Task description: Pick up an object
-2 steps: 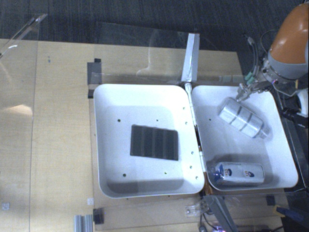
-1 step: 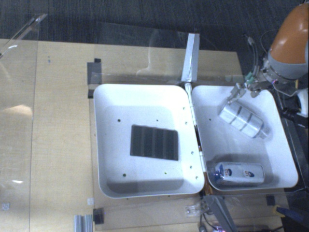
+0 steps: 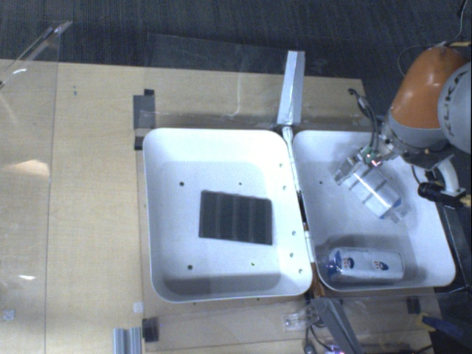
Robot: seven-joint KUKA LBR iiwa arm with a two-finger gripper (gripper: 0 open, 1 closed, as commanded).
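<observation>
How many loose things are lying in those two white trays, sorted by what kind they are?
Dark ribbed rectangular pad, in the left bin: 1
Blue and white bottle lying on its side, in the right bin: 1
Clear plastic item below the gripper, right bin: 1
Total: 3

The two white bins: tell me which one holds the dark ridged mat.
The left bin. The dark ridged mat lies flat in its middle; the right bin holds a bottle.

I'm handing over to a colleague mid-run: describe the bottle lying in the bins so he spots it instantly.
Find the right-hand bin. Along its near edge lies the bottle, on its side, pale with a blue end towards the divider. The gripper is further back in that bin.
</observation>
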